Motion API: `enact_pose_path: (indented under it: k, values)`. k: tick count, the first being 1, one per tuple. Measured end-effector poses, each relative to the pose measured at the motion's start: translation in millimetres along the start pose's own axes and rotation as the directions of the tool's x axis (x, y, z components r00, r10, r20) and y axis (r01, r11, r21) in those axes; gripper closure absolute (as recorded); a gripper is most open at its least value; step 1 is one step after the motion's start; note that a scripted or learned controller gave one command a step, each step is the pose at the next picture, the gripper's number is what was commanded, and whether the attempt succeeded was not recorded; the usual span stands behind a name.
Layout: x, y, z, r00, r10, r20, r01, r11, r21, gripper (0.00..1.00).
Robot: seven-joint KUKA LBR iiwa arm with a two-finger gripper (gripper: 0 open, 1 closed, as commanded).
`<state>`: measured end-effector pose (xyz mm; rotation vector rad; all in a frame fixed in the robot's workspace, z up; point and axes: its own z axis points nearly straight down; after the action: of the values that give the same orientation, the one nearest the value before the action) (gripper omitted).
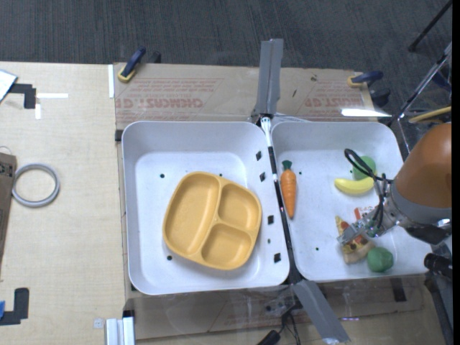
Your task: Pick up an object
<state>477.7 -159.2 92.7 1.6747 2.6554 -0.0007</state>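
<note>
We hover the pincer (357, 230), grip state unclear, over the toy (354, 249) at lower right; next, close and lift.

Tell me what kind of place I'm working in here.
Probably a robotics lab bench: two shallow white plastic bins clamped onto cardboard, toy food such as an orange plastic carrot, and a roll of grey tape.

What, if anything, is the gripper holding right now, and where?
Cannot be told: the gripper sits low over a small multicoloured object in the right bin, its grip hidden.
</note>
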Motion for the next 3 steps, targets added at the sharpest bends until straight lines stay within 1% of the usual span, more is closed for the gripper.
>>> enact_pose_path:
  k: [1,2,3]
  values:
    - [-3.6,46.8,-104.7,0.920,0.393,-0.001,-0.393,0.920,0.007,1.00]
    - [-49.4,59.9,-84.4,0.646,0.764,0.003,-0.764,0.646,0.007,1.00]
    - [-68.1,107.8,-184.3,0.196,0.981,0.007,-0.981,0.196,0.006,1.00]
